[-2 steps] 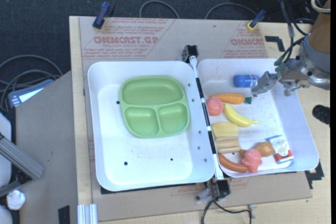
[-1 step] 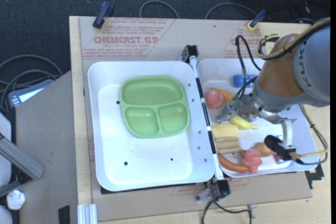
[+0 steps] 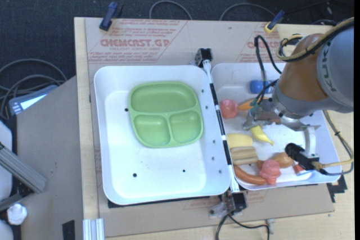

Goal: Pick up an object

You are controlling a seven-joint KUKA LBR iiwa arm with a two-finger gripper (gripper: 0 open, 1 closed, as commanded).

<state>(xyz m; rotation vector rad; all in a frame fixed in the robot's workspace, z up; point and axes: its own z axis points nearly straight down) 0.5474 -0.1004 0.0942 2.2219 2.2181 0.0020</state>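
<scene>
The yellow banana-shaped toy [image 3: 260,134] lies in the right bin [image 3: 225,73], just beneath the gripper [image 3: 260,119], among pink, orange and blue toys. A green divided tray [image 3: 166,113] sits in the left bin [image 3: 107,137]. The arm hides whether anything is gripped; I cannot tell.

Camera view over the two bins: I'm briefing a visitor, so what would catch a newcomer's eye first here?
Probably the green divided tray, alone in the left bin. Next, the grey arm with its orange band, reaching over the right bin, its tool low among a huddle of toy foods, such as a yellow banana-like piece and a pink piece.
</scene>
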